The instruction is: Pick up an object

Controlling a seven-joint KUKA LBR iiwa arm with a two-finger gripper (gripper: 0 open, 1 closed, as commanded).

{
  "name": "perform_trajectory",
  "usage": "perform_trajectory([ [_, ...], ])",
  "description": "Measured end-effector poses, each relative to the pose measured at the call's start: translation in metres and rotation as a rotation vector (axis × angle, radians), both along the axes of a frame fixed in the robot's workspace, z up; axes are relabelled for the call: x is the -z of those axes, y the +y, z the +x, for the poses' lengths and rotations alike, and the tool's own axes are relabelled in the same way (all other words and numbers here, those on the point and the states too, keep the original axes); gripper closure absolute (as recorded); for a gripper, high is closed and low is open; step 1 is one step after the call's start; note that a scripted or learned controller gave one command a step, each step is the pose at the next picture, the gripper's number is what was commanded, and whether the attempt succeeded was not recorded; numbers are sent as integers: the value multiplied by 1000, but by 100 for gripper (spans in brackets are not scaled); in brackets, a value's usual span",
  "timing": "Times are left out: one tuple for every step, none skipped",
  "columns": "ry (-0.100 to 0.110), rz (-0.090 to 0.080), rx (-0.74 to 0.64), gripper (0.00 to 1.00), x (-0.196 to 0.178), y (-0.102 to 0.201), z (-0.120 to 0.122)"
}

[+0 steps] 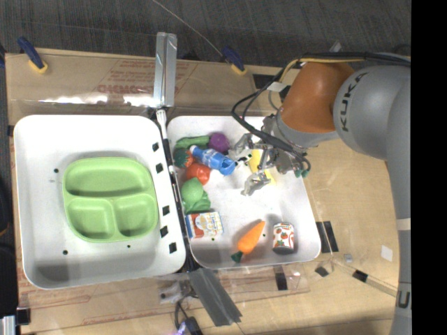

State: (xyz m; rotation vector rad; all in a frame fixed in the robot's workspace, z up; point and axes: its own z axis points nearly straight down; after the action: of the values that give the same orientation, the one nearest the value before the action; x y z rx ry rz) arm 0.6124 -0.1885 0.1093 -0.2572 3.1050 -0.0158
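Candidate objects, a carrot [249, 239], small can [283, 236] and blue bottle [214, 160], all lie in the right bin [304, 208]. The tool [257, 175] hovers low among them, spread and grasping nothing; pickup remains undone.

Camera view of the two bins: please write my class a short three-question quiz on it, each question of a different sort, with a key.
1. True or false: the green tray lies in the left bin.
2. Which thing lies nearest the right bin's front edge? A) purple ball B) carrot C) blue bottle
3. Fill in: the gripper hangs over the ____ bin.

Key: 1 true; 2 B; 3 right.
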Motion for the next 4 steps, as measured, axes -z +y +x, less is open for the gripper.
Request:
perform_trajectory([
  [-2, 2, 101, 0, 0, 8, 21],
  [12, 0, 92, 0, 9, 48, 48],
  [23, 6, -41, 0, 15, -23, 2],
  [27, 7, -157, 0, 17, 16, -52],
])
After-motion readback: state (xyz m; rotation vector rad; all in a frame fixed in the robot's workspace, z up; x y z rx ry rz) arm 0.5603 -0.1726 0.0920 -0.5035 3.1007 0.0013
